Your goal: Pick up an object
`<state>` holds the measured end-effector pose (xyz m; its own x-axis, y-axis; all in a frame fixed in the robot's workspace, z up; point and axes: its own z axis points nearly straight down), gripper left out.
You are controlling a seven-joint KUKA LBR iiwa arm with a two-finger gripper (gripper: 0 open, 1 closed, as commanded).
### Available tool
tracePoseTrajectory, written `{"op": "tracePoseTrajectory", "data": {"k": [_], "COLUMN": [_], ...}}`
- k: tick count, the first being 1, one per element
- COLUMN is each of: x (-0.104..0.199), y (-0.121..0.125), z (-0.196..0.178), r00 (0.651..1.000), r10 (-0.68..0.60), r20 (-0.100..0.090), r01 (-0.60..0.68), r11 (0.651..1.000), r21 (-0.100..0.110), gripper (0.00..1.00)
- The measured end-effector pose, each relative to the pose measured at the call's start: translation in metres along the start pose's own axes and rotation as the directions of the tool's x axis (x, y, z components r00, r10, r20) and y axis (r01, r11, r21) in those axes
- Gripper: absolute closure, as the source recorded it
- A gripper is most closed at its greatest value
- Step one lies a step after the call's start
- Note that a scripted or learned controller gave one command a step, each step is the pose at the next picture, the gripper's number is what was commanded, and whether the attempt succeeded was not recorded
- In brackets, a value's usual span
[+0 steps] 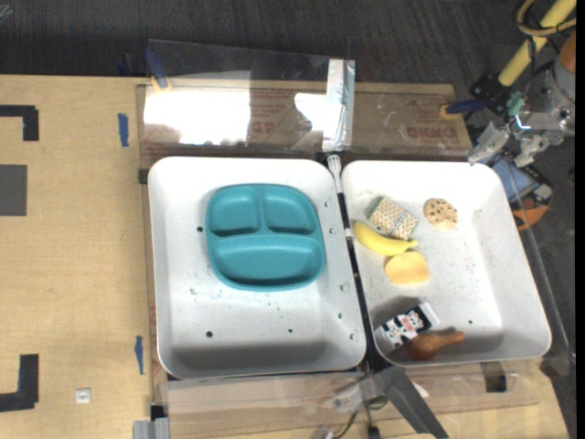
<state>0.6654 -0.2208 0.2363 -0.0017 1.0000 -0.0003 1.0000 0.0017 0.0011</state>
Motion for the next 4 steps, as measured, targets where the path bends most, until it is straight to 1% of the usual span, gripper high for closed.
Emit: {"op": "tracePoseTrajectory", "data": {"k": [1, 2, 3, 4], "x": [0.032, 0.124, 0.059, 0.009], "y": [-0.066, -0.034, -0.004, -0.012], "z": [0.145, 0.118, 0.138, 0.138], "r00": [0.995, 0.995, 0.989, 0.957], "r10": [-0.102, -0.103, -0.145, -0.290], "r20": [-0.002, -0.002, 0.004, -0.005], "r01": [0.102, 0.103, 0.145, 0.290], "r11": [0.995, 0.995, 0.989, 0.957], "r21": [0.002, -0.005, -0.021, -0.020], "gripper": [0.00, 0.00, 0.00, 0.00]}}
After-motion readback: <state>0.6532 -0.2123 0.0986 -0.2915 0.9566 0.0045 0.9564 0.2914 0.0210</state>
